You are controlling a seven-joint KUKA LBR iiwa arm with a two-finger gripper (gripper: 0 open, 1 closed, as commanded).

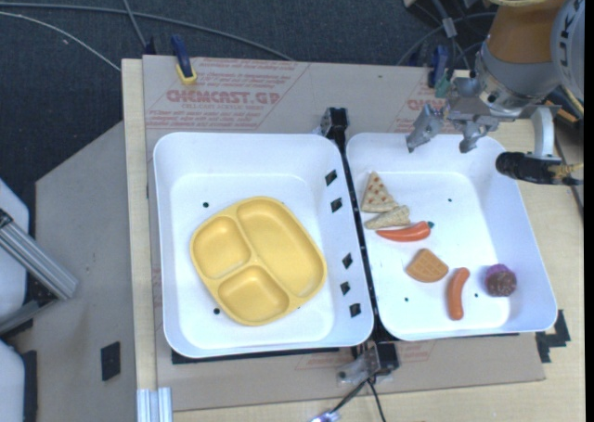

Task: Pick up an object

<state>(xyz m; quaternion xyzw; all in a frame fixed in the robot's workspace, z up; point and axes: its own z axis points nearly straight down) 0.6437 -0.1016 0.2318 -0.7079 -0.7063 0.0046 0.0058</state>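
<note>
In the camera view, the claw [444,133] hangs at the upper right of the frame, over the far rim of the right bin [529,225], its two fingers spread apart with nothing between them. The candidates lie below it toward the frame's centre right: two crackers [379,198], a red chili [405,233], a round cookie [427,267], a sausage [456,293] and a purple fruit [500,280]. The left bin [176,253] holds a yellow divided tray [257,260]. The risk, as I judge it: the crackers and chili touch, so a descent there may nudge or grab two. Flat pieces could slip the fingers.
</note>
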